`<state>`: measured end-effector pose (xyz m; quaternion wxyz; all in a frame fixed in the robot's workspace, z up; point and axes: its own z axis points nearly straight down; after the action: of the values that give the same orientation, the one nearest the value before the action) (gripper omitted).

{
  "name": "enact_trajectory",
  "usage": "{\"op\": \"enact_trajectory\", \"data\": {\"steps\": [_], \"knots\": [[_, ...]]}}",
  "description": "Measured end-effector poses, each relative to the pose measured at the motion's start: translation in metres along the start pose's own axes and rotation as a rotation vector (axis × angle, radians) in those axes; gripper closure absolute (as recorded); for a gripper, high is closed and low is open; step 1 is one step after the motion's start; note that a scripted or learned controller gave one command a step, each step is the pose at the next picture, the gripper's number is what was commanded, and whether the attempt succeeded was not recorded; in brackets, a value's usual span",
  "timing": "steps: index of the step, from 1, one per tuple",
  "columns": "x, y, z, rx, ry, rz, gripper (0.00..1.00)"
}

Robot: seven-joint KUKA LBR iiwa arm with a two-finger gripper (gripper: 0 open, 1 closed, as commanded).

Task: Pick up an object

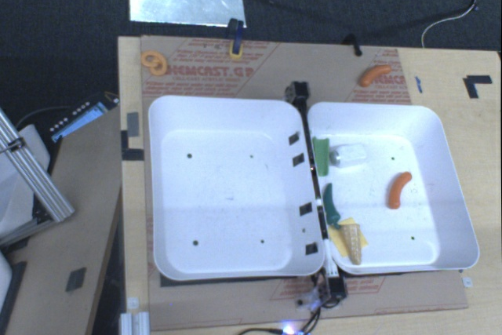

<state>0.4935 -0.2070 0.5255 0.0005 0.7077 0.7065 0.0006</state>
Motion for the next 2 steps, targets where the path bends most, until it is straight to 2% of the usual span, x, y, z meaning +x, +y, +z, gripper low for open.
{"op": "enact_trajectory", "data": {"steps": [1, 2], "knots": [[0.0008, -0.0071, -0.0104, -0.003, -0.002, -0.003, 1.0], [0.0007, -0.0042, -0.0099, -0.002, -0.002, -0.005, 1.0]]}}
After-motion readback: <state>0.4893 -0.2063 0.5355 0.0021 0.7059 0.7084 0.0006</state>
